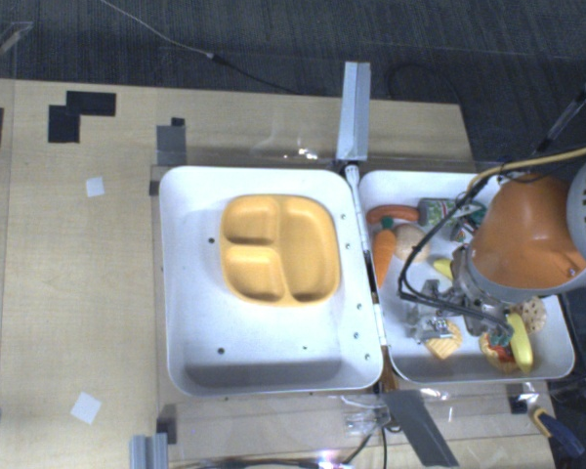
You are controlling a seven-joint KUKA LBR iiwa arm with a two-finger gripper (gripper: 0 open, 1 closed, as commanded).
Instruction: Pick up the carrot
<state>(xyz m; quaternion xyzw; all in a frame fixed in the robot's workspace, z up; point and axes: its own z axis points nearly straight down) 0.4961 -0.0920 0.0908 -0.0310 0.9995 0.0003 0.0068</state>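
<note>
While hanging low in the right bin (565, 355), hand (439, 322) grip not discernible, carrot (383, 254) lying just to camera-left, long axis along bin's wall.

the arm (532, 233) hides much of the right bin (566, 355); frame edge crops it.

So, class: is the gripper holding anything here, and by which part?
It cannot be told: the gripper sits low among the toy food in the right bin; the carrot lies apart, untouched.

A robotics lab: a wooden bench (68, 291) holds two white bins (190, 262) (metal-bracketed), with loose cables (137, 18) over dark carpet (273, 18).
</note>
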